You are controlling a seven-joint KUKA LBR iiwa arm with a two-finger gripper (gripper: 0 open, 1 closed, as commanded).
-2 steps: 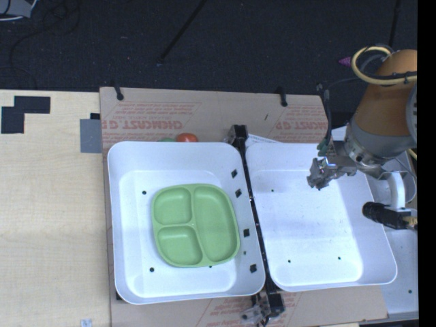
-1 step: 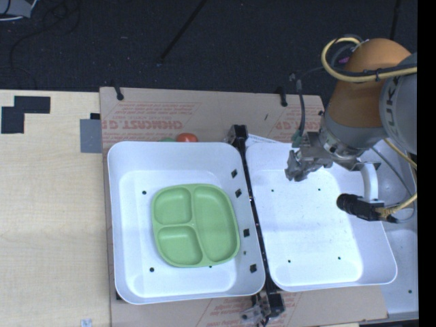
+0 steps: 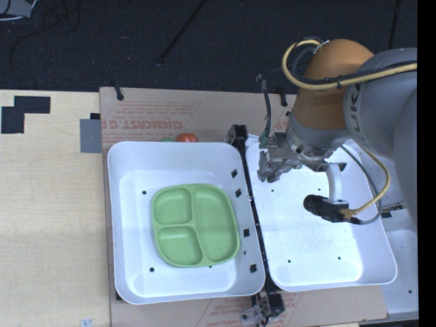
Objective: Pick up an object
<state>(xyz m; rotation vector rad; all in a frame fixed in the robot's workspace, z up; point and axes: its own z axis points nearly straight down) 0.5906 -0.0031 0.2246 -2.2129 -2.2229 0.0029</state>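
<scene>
Pale wood bench (image 3: 48,210) spreads out at the near side, with a brown cardboard sheet (image 3: 150,118) laid under two white bins; closest to me, the left bin (image 3: 129,264) holds a light green plate (image 3: 195,224) with three compartments, lying flat near its middle; just beside it the right bin (image 3: 327,264) has a bare white floor, with a small black part on a cable (image 3: 325,208) hanging over it; further back the gripper (image 3: 271,167) hangs over the right bin's far left corner, close to the divide between the bins, and whether it is wide or narrow I cannot tell; behind the left bin's far rim a small red-orange thing (image 3: 187,138) peeks up; beyond lies dark floor (image 3: 170,33) with cables.
</scene>
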